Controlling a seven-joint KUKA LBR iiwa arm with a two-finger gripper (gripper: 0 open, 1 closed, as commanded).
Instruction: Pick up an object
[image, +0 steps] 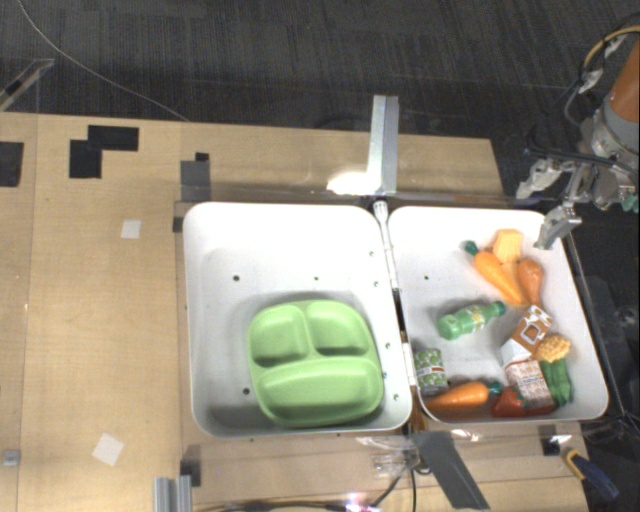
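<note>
My gripper (545, 205) hangs over the far right corner of the right bin (430, 250), its two fingers spread open with nothing between them. Just below it lie a yellow-orange piece (508, 243) and two toy carrots (497, 276) (530, 279). A green bottle (468, 320) lies mid-bin. Along the near side sit a small can (430, 368), another carrot (462, 395), a brown-and-white carton (531, 324), a corn cob (551, 347) and a red-labelled can (525, 380).
The left bin (230, 250) bears a green divided plate (315, 362) at its near side. A metal post (384, 140) stands behind the wall between the two bins. Wooden bench surface (90, 330) stretches to the left.
</note>
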